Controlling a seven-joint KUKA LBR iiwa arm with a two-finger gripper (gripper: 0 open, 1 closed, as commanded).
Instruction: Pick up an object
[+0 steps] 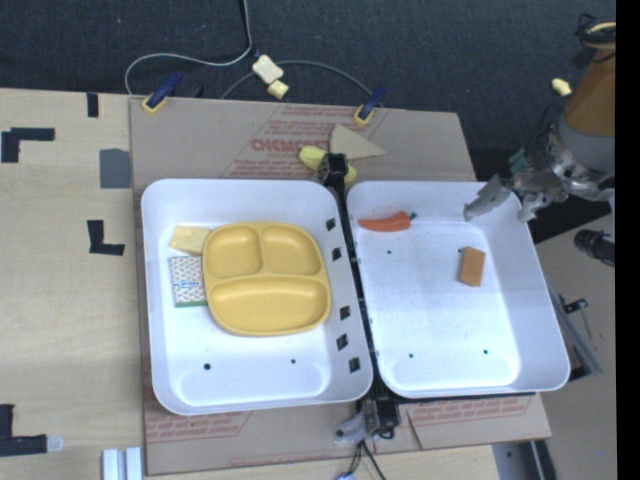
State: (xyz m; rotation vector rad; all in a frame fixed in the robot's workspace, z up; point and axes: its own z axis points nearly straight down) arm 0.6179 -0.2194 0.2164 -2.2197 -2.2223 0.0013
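Two white bins fill mid-frame; the left bin (160, 368) holds a yellow divided plate (266, 278); the right bin (540, 358) holds a brown block (471, 266), then an orange carrot (384, 223) farther up; the gripper (500, 200) hovers over its upper-right rim, grasping nothing.

left bin (160, 368): divided tray (266, 278) centre, two small packets (186, 263) at its left | right bin (535, 363): carrot (385, 223) upper left, block (471, 266) upper right | gripper (500, 200) over right bin's upper-right rim
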